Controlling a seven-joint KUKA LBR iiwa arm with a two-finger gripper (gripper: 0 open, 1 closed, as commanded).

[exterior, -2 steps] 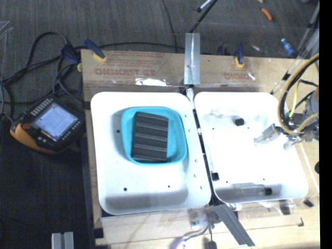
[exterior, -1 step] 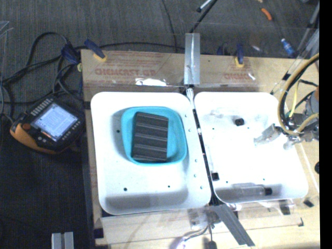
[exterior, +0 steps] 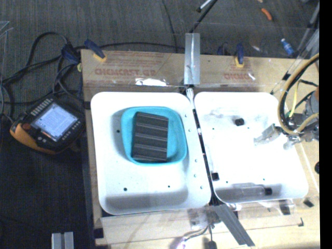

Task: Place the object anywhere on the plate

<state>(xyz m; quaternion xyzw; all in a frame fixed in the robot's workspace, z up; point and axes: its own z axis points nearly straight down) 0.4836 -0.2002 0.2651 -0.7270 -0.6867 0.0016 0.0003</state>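
— Brown worktop (exterior: 155,224), two white bins. Job done?
— Looks done. Dark ridged block (exterior: 151,136) lying flat on the blue plate (exterior: 179,139), inside the left bin (exterior: 104,154).
— And the jaws?
— Over the right bin (exterior: 249,165), well apart from the block. Spread or pressed together? Can't tell.
— Anything in the way?
— Nope. Just a small black bit (exterior: 238,122) nearby. Further back, a blue clamp (exterior: 93,50).

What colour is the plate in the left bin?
Light blue plate, seen in the camera view.
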